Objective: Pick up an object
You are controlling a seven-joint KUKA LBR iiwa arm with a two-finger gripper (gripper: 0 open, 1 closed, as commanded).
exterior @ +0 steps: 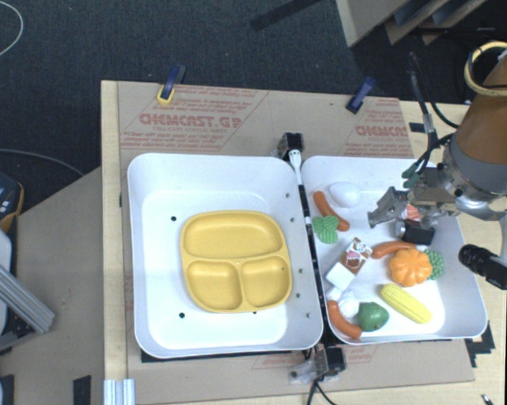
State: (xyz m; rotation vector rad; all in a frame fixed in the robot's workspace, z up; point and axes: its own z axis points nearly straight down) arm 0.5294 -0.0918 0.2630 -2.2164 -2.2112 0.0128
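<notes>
Here the hand [412, 218] hangs low over the right bin [465, 317], grip state can't tell, w/ toy pumpkin [410, 266], corn [407, 302] & sausage [330, 210] in it; yellow tray [234, 260] in left bin [153, 235].

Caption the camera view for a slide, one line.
Robot arm's claw hovers over the right bin of toy food, beside the left bin holding a yellow divided plate.
</notes>
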